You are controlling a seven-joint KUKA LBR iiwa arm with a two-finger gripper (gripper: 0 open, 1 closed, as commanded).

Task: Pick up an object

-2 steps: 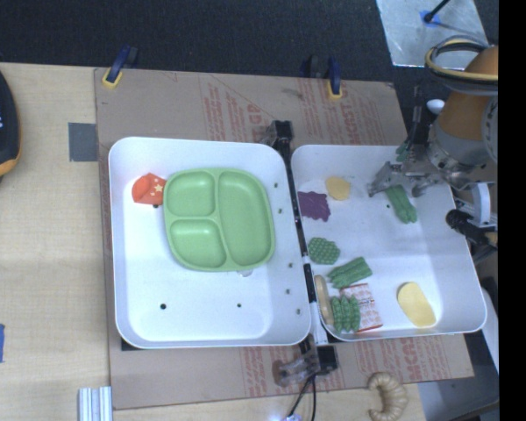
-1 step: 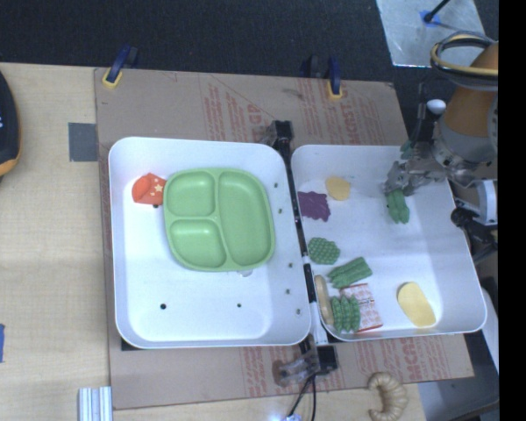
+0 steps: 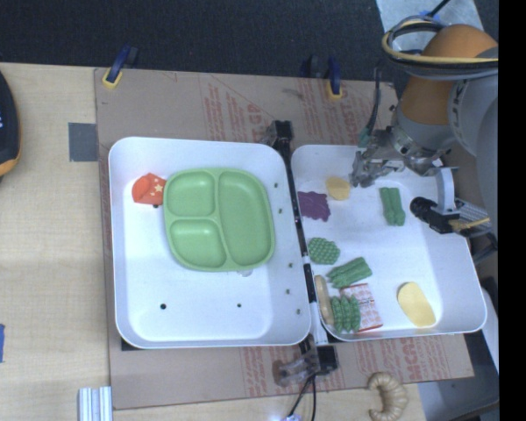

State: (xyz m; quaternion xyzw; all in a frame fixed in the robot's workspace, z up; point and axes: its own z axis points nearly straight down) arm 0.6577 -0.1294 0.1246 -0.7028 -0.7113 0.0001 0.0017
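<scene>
My gripper (image 3: pixel 366 172) hangs over the back of the right bin (image 3: pixel 451 270), just right of a small pale yellow piece (image 3: pixel 337 188). Nothing shows in its grasp. To its right lies a dark green oblong piece (image 3: pixel 392 206), and to its left a purple piece (image 3: pixel 313 204). Further forward in this bin are a round knobbly green piece (image 3: pixel 323 251), a green bundle (image 3: pixel 349 272), a green cob-like piece (image 3: pixel 343 313) on a red and white packet (image 3: pixel 366 309), and a yellow oval (image 3: pixel 415 303).
The left bin (image 3: pixel 140 296) holds a green divided plate (image 3: pixel 219 217) and a red piece with a yellow star (image 3: pixel 148 189) at its back left. A tan curled thing (image 3: pixel 387 395) lies on the bench in front of the right bin.
</scene>
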